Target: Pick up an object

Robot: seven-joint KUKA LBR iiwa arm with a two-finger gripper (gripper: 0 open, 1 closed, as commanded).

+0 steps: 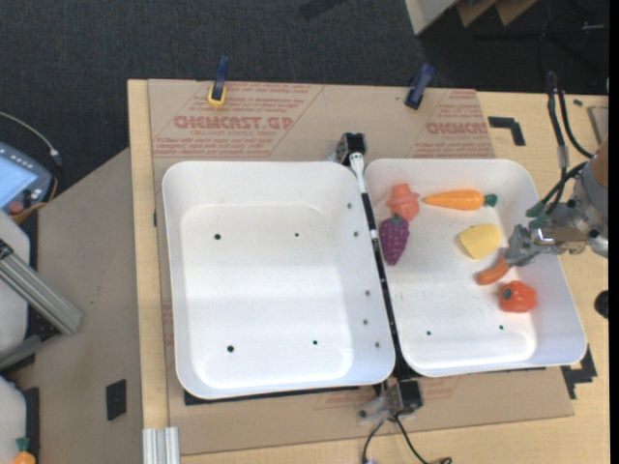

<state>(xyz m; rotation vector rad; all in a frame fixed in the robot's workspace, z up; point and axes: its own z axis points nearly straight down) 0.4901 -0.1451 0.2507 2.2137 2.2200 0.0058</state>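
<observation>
The end effector hangs low over the right bin, close to that bin's right side. The grey arm comes in from the right and lies almost flat across the bin's edge, pointing left.

Just below and a bit left of the tip lies a small orange-red piece, shaped like a little sausage. This looks like the thing to pick up, because it is the nearest toy. Its long side runs on a slant, from lower left up to upper right, so its upper end points at the tip. They look like they touch or nearly touch — I cannot tell which. I also cannot tell if the end effector is spread wide or pressed together; it is too small and dark to see. Nothing shows clearly pinched in it.

Other toys sit near. A yellow block is just to the left of the tip. A red tomato is just below the orange-red piece. Farther left are a carrot, a pink toy and purple grapes, well apart from the tip.

The left bin sits beside the right one on the worktop.

To grab the piece, the tip likely needs a small move down and left — with its grip set across the slant.
</observation>
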